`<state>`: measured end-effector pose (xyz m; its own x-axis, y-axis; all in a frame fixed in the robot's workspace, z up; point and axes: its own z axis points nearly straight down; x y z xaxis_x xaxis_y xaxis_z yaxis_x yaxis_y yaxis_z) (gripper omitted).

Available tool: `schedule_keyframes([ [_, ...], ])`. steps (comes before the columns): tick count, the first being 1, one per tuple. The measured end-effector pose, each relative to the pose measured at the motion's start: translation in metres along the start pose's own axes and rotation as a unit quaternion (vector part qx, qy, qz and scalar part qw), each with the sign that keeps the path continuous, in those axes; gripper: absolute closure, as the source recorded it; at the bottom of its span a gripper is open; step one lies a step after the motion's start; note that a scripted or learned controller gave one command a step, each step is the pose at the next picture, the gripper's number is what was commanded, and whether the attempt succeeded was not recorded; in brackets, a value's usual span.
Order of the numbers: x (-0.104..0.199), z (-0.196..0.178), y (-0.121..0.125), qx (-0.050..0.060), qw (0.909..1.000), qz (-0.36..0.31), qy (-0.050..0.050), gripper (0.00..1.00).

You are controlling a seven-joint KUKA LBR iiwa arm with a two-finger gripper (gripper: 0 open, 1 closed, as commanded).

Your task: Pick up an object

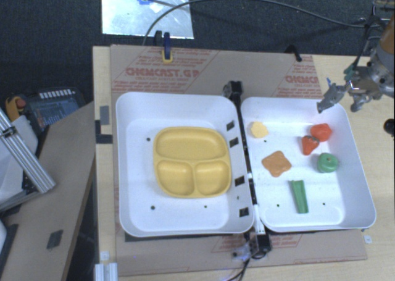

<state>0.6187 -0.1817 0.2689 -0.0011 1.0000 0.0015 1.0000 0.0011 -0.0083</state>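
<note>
The right bin [360,182] holds several small items: a pale yellow piece [258,130], a red piece [320,131] with a smaller red-orange one [308,144] touching it, an orange chunk [276,163], a round green item [328,162] and a green stick [299,196]. My gripper [340,104] hovers over the bin's far right corner, above and slightly right of the red piece. Its two fingers stand apart, open, with nothing between them.
The left bin [126,168] carries a yellow three-compartment tray [190,161]. A black divider with clips [242,156] runs between the bins. Cables cross the dark floor behind, and a metal plate [147,2] lies at the back left.
</note>
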Motion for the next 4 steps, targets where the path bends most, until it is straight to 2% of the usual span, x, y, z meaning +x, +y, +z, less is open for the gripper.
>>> schedule_keyframes([
  [1,0.001,-0.006,0.002,-0.005,1.0000,-0.001,-0.001,0.00],
  [4,0.018,0.162,0.012,-0.004,1.0000,-0.003,-0.001,0.00],
])
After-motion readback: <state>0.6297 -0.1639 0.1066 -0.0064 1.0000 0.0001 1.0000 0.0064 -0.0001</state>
